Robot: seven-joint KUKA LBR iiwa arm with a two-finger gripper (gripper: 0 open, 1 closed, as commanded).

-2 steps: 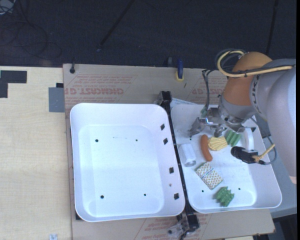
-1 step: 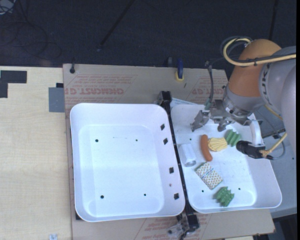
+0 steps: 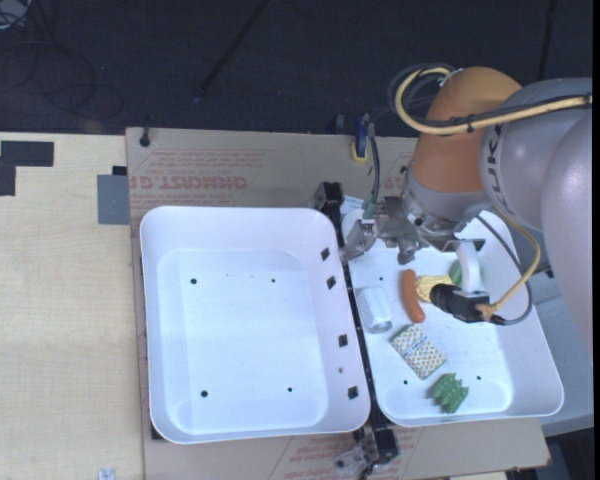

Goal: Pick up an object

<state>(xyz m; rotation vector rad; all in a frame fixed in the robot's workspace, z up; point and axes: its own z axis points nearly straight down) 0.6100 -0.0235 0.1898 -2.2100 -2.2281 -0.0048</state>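
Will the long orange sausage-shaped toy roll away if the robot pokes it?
Probably, a little. The long orange sausage-shaped toy looks rounded and lies on the smooth floor of the right white bin, so a sideways poke could roll it. A poke at one end would likelier turn it. It looks small, so probably light.

A pale wooden bench (image 3: pixel 50 298) fills the left side, bearing dark grey and black patches (image 3: pixel 18 163) near its far edge. A brown cardboard sheet (image 3: pixel 230 168) with mirrored red print lies on it under the two bins. Beyond the bench the floor (image 3: pixel 180 48) is dark, almost black, with thin cables (image 3: pixel 40 28) trailing across it at upper left. Light is even and soft.
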